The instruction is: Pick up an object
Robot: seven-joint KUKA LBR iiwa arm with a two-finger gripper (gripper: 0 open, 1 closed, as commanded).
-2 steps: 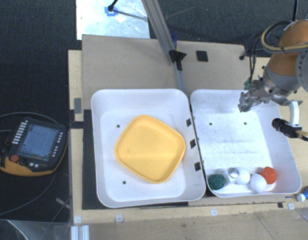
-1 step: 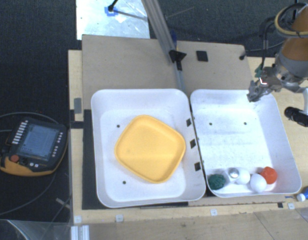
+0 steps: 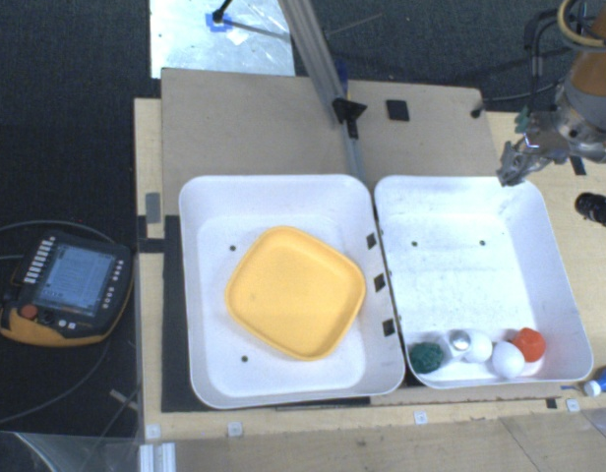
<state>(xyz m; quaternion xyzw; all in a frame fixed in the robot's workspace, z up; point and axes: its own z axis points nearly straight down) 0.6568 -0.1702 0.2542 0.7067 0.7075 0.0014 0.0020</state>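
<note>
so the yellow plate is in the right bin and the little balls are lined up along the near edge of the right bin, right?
Not quite. The camera view shows the yellow plate in the left bin, not the right one. The rest holds: the little balls do sit along the near edge of the right bin.

Below and left of the gripper (image 3: 512, 169), the right bin's floor (image 3: 470, 264) lies open; a green ball (image 3: 427, 355), a silver ball (image 3: 460, 341), white balls (image 3: 507, 360) and an orange ball (image 3: 528, 343) crowd its near wall. Farther left, a yellow plate (image 3: 295, 291) covers the left bin (image 3: 200, 224).
</note>
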